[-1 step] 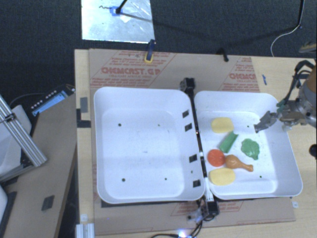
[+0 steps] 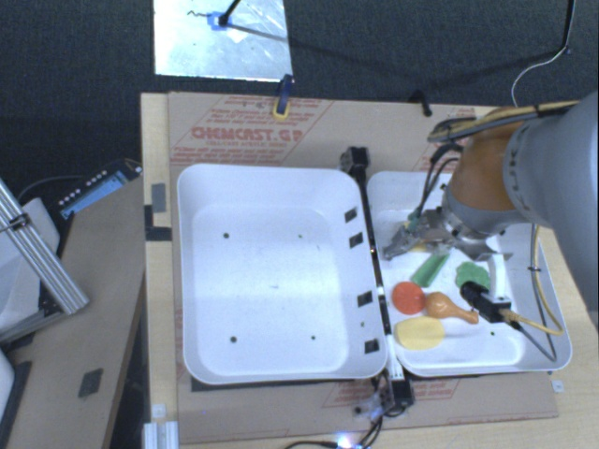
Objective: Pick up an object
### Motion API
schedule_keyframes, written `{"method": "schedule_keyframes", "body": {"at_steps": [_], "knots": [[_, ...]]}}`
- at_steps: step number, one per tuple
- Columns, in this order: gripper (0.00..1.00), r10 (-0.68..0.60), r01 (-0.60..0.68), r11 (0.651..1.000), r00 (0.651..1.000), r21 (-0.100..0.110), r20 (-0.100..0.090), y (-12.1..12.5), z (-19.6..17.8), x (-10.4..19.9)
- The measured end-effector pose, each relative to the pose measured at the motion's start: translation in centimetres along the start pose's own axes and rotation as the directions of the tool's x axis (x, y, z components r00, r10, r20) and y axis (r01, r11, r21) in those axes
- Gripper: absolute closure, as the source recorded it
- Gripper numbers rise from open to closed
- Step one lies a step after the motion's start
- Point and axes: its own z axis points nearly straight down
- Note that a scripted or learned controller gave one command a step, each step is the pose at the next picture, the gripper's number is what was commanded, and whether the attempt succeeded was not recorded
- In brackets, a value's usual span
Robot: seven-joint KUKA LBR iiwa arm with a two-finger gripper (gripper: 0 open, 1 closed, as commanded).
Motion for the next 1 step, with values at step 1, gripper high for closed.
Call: {"method": "schedule_keyframes", "body": {"at_steps": [1], "knots": [[0.0, 0.004, -0.004, 1.0, 1.0, -0.005, 0.002, 7.94, -0.8, 0.5]]}}
